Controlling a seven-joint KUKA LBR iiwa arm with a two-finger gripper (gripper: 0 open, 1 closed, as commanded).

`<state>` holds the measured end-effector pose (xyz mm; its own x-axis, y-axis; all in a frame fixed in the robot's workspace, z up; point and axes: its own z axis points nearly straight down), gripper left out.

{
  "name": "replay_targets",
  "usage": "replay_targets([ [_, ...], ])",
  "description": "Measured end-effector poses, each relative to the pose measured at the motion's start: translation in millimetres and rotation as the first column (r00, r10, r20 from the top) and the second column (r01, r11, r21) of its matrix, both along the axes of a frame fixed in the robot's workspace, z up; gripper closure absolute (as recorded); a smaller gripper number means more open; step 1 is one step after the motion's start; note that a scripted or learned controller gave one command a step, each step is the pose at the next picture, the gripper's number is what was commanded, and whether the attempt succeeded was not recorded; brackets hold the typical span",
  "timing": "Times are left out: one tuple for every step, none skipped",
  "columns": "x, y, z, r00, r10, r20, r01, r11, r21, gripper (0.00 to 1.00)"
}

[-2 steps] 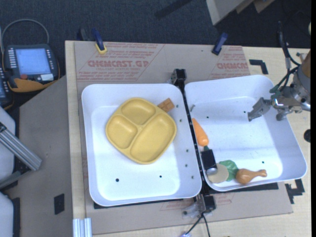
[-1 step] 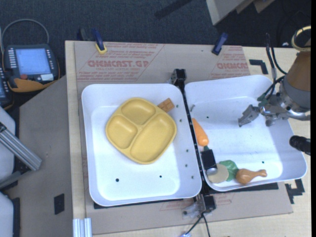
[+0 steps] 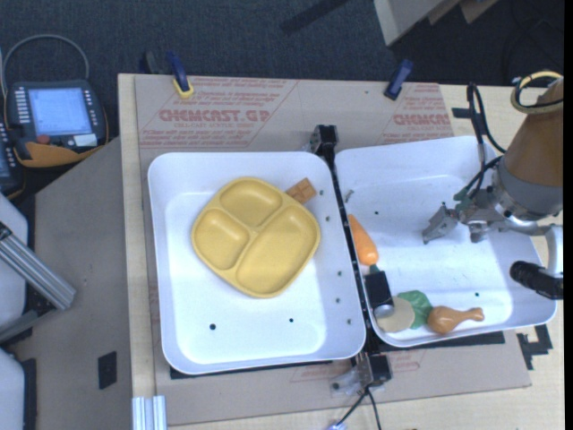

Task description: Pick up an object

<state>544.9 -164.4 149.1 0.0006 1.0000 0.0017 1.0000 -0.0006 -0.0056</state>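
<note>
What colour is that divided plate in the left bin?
The divided plate is yellow, seen plainly in the camera view.

Plate [image 3: 257, 236] in left bin [image 3: 179, 312]

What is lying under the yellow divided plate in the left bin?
A brown piece sticks out from under the yellow plate at its upper right edge. The rest is covered, so I cannot identify it.

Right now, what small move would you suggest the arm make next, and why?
Probably a short move toward the carrot along the right bin's left wall, then down. The hand sits over bare bin floor with nothing between its fingers, and the carrot looks like the nearest item.
</note>
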Motion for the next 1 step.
replay_targets([
  [-9.3, -1.6, -52.3, 1.000, 0.000, 0.007, 0.000, 1.000, -0.002, 0.00],
])
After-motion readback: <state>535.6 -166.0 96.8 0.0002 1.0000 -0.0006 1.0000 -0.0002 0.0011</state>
